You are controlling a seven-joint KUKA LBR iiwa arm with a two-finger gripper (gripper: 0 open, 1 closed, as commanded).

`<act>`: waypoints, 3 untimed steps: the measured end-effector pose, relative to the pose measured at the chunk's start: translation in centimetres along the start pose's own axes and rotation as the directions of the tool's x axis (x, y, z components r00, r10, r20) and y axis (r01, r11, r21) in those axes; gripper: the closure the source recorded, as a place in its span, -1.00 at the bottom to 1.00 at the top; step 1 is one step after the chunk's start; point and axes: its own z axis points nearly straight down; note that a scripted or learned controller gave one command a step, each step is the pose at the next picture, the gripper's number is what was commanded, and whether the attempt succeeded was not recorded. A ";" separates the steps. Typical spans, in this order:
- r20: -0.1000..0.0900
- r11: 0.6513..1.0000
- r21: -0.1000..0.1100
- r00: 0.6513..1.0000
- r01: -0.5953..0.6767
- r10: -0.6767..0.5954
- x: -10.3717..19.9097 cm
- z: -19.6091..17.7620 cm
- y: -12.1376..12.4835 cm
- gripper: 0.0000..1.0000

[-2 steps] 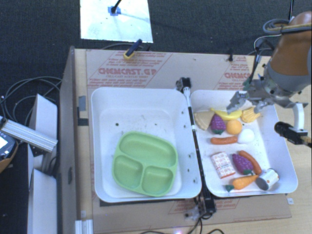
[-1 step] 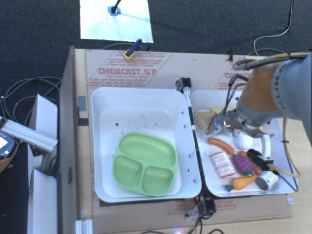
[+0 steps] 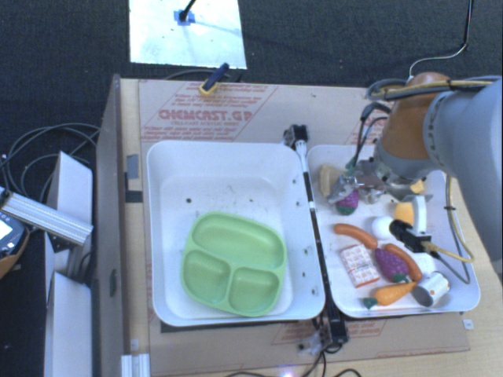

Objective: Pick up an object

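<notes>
My gripper (image 3: 350,187) hangs low over the back left of the right bin (image 3: 464,293), at the end of the grey and orange arm. Directly under it lies a small purple toy (image 3: 346,203); I cannot see whether the two touch. A pale yellow wedge (image 3: 326,179) lies just left of the gripper. Further forward are an orange sausage (image 3: 355,235), a white egg (image 3: 382,227), a red-and-white box (image 3: 358,265), a purple eggplant (image 3: 391,264), a carrot (image 3: 392,293) and a yellow piece (image 3: 404,212).
The left bin (image 3: 169,210) holds a green divided plate (image 3: 234,263). A black rail (image 3: 313,210) runs between the bins. A small silver cup (image 3: 432,287) lies at the right bin's front right. Cables trail along the arm's side.
</notes>
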 end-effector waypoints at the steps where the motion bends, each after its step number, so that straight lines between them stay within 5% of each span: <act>1: 0.000 1.000 -0.003 1.000 0.001 -0.001 0.0 -1.1 0.1 1.00; 2: 0.001 1.000 -0.002 1.000 -0.002 0.002 1.3 -0.1 -2.3 1.00; 3: -0.001 1.000 -0.002 1.000 0.001 -0.001 5.5 -10.1 -5.5 1.00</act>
